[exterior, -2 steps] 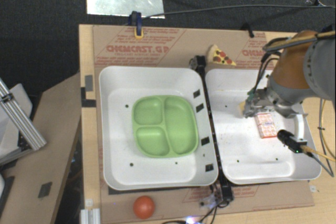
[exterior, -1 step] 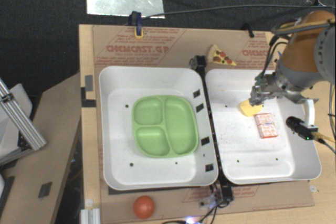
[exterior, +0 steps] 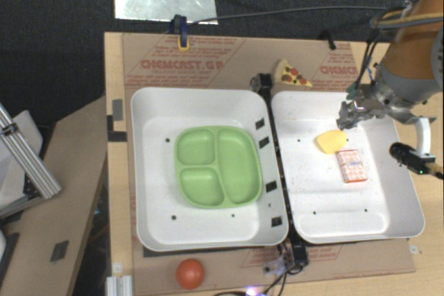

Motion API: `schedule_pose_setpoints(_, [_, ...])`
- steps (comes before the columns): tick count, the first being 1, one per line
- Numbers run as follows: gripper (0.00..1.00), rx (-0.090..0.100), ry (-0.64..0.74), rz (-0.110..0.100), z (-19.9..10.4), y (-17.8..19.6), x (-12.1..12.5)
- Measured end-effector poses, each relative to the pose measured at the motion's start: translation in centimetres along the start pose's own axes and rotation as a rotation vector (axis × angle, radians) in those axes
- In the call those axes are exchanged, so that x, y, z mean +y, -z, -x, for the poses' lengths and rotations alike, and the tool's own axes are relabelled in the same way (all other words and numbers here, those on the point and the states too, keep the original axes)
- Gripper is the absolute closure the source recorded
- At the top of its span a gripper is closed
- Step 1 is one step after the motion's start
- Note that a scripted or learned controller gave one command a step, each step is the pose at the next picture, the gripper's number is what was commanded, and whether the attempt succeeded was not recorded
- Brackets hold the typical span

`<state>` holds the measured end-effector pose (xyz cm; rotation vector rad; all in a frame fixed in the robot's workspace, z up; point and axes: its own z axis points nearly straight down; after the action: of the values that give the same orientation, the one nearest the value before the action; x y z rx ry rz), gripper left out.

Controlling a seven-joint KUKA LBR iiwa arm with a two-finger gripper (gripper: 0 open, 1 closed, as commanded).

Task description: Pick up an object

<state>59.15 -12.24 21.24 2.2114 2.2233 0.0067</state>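
Poised above the right bin [exterior: 388,218], arm [exterior: 416,45] reaching in from the right, gripper [exterior: 349,114] hanging low over the bin's far side, just beside and above a yellow lump [exterior: 331,142]. Cannot tell whether clenched or released; tip too small and blurred. Nothing seen in its grasp.

Lying flat on the bin floor near the lump, a small carton [exterior: 352,166], pink and white, boxy, printed faces, hard edges likely easy to pinch. Lump rounded, smooth, waxy-looking, perhaps toy food; curved sides a likelier slip. Either one a fair target, both within easy reach, lump the nearer.

Seated in the left bin [exterior: 149,149], a green tray [exterior: 218,166], matte plastic, three compartments, rounded corners, wide and shallow, awkward for two fingers. Bins glossy white, low-walled, set side by side on a brown board [exterior: 208,59], apparently to keep loose things from straying.

Stranded outside the bins: a toy pizza slice [exterior: 293,74] on the board behind the right bin, an orange ball [exterior: 190,273] at the near edge.
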Motion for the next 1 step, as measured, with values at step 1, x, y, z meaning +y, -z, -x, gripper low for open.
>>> schedule_pose_setpoints(1, [1.0,-0.001,0.001,0.001,0.5,5.52,1.13])
